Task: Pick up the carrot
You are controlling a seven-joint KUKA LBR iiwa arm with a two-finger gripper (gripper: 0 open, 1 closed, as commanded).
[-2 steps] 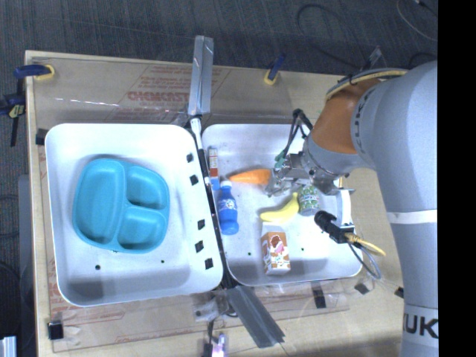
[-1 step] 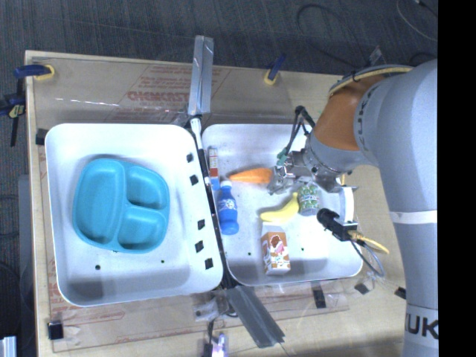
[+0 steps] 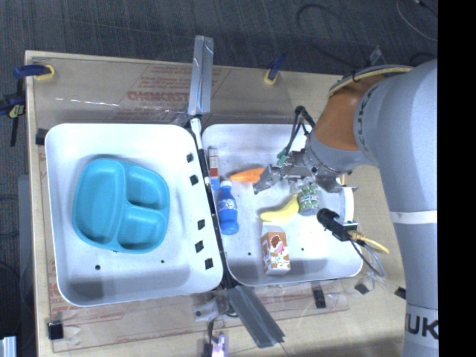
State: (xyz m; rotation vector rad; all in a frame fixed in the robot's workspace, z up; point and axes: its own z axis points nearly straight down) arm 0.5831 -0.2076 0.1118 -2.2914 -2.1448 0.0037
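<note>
Just right of frame centre, the gripper (image 3: pixel 262 181), whose open-or-closed state I cannot tell, hovers touching-close to the carrot (image 3: pixel 245 175); it should straddle the carrot's middle, clear of the banana (image 3: pixel 280 212).

"UK" on arm (image 3: pixel 421 274)

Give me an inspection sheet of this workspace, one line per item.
Surface: wooden bench bearing two white bins, left bin and right bin.
Job's things: carrot lying in the right bin.
Clutter: banana, blue bottle, small carton, small green jar; blue divided tray in the left bin.
Grippers: gripper beside the carrot.
Cables: black cable at the wrist.
Surroundings: dark carpet.
</note>
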